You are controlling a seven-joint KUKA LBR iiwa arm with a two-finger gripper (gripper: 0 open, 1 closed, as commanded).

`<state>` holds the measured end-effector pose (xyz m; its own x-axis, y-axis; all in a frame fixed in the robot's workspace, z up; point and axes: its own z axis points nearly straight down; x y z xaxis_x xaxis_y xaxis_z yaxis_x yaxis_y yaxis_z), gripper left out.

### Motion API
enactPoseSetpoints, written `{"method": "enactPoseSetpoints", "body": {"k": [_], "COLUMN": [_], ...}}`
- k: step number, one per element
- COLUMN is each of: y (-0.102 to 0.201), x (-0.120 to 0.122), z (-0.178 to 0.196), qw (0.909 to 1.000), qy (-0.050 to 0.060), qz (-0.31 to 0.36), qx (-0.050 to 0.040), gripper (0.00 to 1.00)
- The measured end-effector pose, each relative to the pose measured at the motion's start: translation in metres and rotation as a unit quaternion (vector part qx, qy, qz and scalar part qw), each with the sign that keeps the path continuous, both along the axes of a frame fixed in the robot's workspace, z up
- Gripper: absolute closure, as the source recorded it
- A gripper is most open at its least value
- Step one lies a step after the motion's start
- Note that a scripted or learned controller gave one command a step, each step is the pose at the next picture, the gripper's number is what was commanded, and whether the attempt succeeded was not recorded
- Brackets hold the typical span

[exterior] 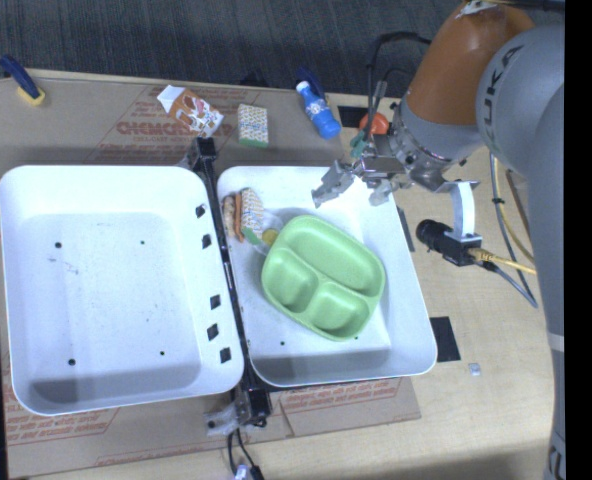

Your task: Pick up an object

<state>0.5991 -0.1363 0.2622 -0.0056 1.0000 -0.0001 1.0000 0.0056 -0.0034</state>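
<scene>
The tabletop (476,308) is pale wood, and a brown printed cardboard sheet (126,118) lies under two shallow white bins. Behind it, at the top of the frame, the floor looks dark grey. The left bin (36,198) takes the left half of the frame, and the right bin (411,318) sits beside it in the middle; small black clips join them.

In the right bin a light green divided plate (324,276) lies tilted, smooth plastic with three compartments. A small striped packet (243,214) lies near the bin's upper left corner, just beside the plate.

Above the bins, on the cardboard, there are a crumpled snack wrapper (189,111), a small patterned box (253,124) and a blue bottle (319,111). A blue clamp (21,78) is at the upper left.

The claw (354,188) hangs over the right bin's upper edge with its two metal fingers spread apart, nothing between them.
</scene>
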Motion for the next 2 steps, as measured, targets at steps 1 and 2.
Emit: {"method": "enactPoseSetpoints", "body": {"k": [1, 2], "y": [0.016, 0.015], "x": [-0.05, -0.049], "z": [-0.163, -0.151], "qw": [1.0, 1.0], "qy": [0.001, 0.001], "qz": [0.001, 0.003], "qx": [0.0006, -0.0003], "gripper": [0.0, 1.0]}}
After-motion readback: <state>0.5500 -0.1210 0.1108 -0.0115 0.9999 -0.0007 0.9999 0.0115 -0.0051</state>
